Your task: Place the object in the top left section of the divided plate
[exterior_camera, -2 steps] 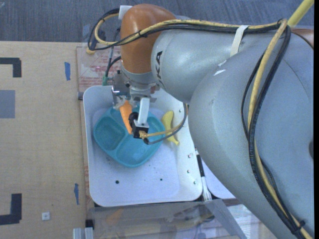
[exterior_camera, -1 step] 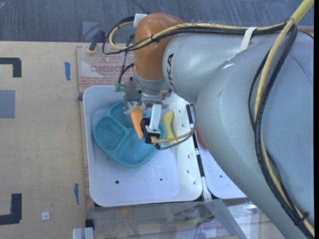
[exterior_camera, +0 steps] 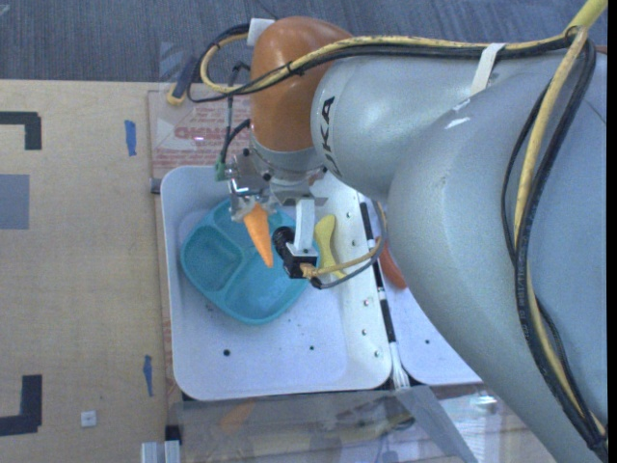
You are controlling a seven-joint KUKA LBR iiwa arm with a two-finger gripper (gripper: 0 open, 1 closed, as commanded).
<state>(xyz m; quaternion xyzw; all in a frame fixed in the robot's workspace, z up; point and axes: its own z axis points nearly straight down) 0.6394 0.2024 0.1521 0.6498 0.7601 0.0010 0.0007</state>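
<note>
Carrot (exterior_camera: 257,236) beneath pincer (exterior_camera: 262,208), over teal divided plate (exterior_camera: 227,268)

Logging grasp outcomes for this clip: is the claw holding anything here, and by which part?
It cannot be told. The orange carrot hangs just under the claw, above the teal divided plate, but the contact is hidden.

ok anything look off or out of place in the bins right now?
Mostly tidy. The teal divided plate sits skewed in the left bin, rotated against its edges. An orange carrot hangs point-down at the gripper, above the plate. Nothing spilled or visibly damaged.
</note>
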